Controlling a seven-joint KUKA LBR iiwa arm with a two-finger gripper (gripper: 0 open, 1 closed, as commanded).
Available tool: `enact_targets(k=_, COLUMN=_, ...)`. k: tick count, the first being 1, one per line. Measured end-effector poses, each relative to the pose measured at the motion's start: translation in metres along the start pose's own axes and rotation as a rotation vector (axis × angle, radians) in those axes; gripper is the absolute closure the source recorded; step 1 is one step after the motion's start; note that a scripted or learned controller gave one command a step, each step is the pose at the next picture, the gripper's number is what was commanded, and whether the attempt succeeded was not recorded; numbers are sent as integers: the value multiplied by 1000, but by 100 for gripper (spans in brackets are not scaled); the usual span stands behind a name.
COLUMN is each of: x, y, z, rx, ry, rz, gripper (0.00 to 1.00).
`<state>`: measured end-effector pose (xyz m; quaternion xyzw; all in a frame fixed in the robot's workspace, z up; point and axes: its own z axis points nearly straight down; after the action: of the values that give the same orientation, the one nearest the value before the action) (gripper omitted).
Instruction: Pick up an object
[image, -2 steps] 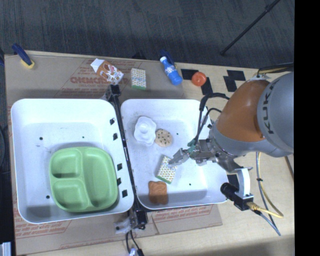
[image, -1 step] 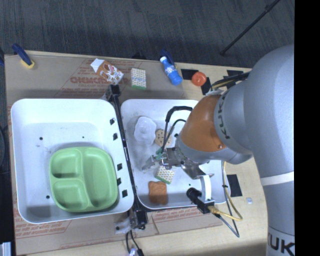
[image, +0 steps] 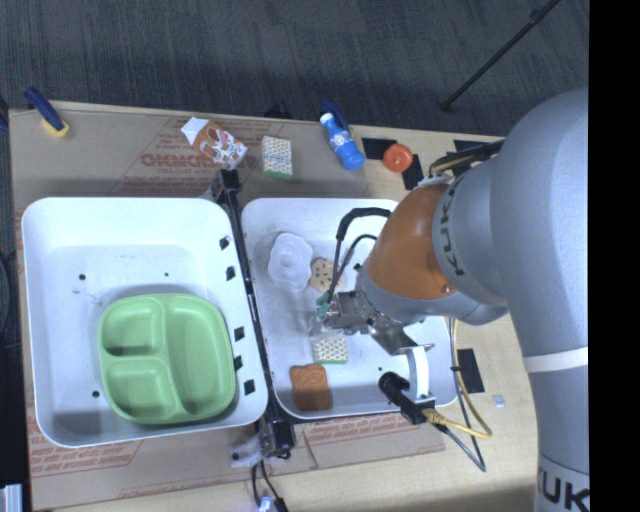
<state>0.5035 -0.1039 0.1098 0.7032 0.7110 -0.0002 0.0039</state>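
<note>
Gripper (image: 328, 312) low in right bin (image: 400, 215), grasp state unclear; brown block (image: 310, 386) below it looks spongy, light; pinch flat sides.

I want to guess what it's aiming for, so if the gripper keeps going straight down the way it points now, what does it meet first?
Probably the small patterned block, which lies just below the gripper in the right bin. Depth is hard to judge, so it could land on bin floor beside it.
</note>
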Motion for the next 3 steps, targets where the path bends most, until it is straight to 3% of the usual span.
enact_targets(k=1, x=45, y=-25, z=-106, rx=6, ry=7, rz=5, gripper=100)
enact_targets(k=2, x=45, y=-26, z=-106, rx=6, ry=6, rz=5, gripper=0)
enact_targets(k=3, x=117, y=-26, z=-82, rx=9, ry=6, rz=3, gripper=0)
